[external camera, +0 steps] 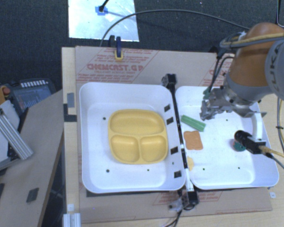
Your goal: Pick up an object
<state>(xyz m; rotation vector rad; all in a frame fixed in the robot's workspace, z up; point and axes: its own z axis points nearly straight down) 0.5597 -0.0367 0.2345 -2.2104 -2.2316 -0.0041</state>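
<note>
Frankly, you could not tell whether the gripper point(207, 111) was open or closed. Just beside it in the right bin point(227, 176) lay a green stick point(193, 123), an orange piece point(193, 140) beyond; well away, a yellow plate point(136, 136) sat in the left bin point(94, 126).

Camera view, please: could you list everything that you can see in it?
left bin: one, white, on cardboard
right bin: one, white, beside it
plate: one, yellow, in left bin
stick: one, green, right bin, near divider
pad: one, orange, beside the stick
scrap: one, pale yellow, right bin's left edge
teal thing: one, teal, right bin, partly hidden
cardboard: one, brown, under bins
pendant: one, grey, far left
arm: one, grey and orange, from right
gripper: one, grey, over right bin
</note>
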